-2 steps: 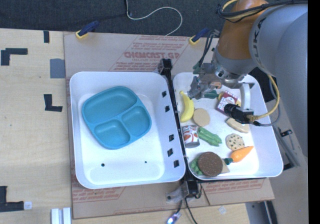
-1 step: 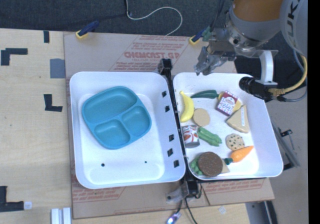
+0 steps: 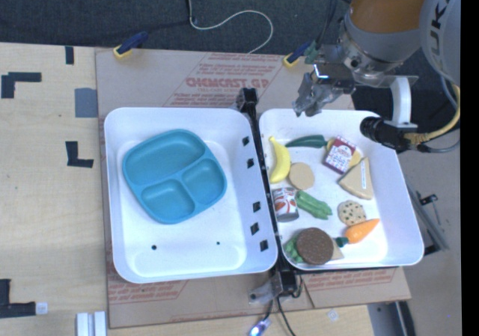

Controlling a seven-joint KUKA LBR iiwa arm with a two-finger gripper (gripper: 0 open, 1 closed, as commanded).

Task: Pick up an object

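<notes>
The gripper (image 3: 310, 102) hovers above the right bin's (image 3: 397, 200) far rim, jaw state unreadable; toy food lies crowded below, so a descent risks a glancing, empty grab.

"CHEMCAST GP" on cardboard sheet (image 3: 217, 80)

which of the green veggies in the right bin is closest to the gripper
The dark green one lying along the top of the right bin, beside the banana's upper end. The gripper hangs just above it; the other green pieces lie lower.
</notes>
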